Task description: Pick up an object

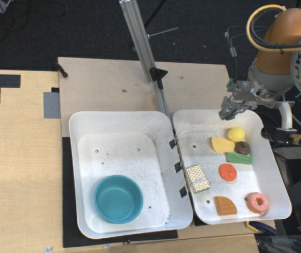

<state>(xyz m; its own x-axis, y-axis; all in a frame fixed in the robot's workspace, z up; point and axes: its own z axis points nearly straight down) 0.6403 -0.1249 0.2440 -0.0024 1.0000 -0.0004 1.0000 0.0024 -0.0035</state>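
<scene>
Right bin [277, 194]: 7 items; left bin [82, 141]: 1 teal bowl [118, 198]; claw [230, 109] grip state unclear.

The bench [19, 157] is pale wood, with a lighter board [113, 86] laid across its back part and a black mat [66, 194] showing under the bins. 2 shallow white bins sit directly on it, side by side and touching along their inner edges. The right bin [277, 178] lies just below the gripper [229, 111], whose tip hangs over its back rim. The left bin [82, 141] lies well to the gripper's left. A slanted metal rail [140, 36] crosses the board, ending left of the gripper at the seam between the bins.
</scene>
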